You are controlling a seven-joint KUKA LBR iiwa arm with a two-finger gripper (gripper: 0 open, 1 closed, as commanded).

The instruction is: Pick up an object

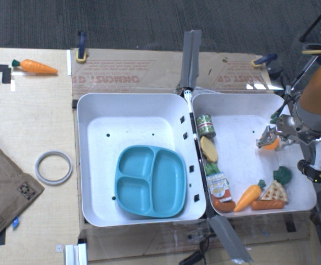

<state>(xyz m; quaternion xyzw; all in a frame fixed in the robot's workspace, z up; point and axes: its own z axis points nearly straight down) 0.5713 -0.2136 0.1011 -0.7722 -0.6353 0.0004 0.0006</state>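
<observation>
one sandwich wedge (274,191), two carrots (247,197) (34,67), one blue tray (151,180), tool (268,138) grasping an orange piece (270,144)

Tape ring (53,167), carrot (37,67), perhaps a cardboard box (3,189) on bench.

A: Left bin (88,164) holds one divided tray (151,181), toward its front.

B: Right bin (243,106): can (206,125), potato (209,148), bottle (218,184) in a row along its left wall; carrot (248,197) and sandwich (274,192) at front. Tape ring (53,167) lies on the bench, left of both bins.
</observation>
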